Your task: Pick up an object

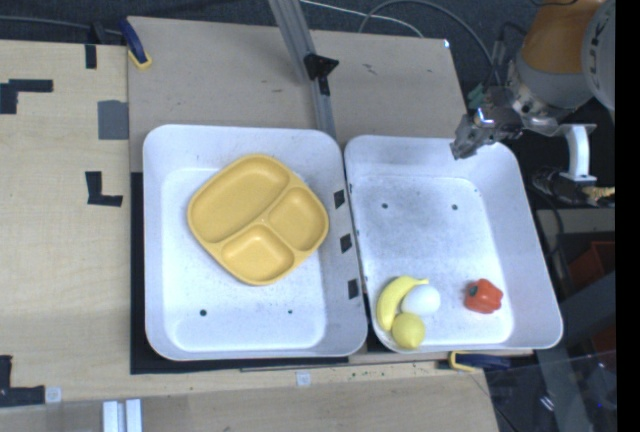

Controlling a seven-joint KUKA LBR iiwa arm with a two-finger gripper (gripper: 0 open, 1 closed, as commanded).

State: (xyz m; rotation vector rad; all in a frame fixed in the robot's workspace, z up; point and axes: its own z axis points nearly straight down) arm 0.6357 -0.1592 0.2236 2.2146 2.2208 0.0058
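1. We see a wooden bench (230,80) bearing two white bins.
2. The left bin (170,320) holds a yellow divided plate (258,218).
3. In the right bin's (500,200) near corner cluster a banana (393,296), a white egg (422,301) and a lemon (408,329); a red pepper (483,296) lies beside them.
4. The gripper (466,146) hovers over that bin's far rim, well apart from them; we cannot tell its state.
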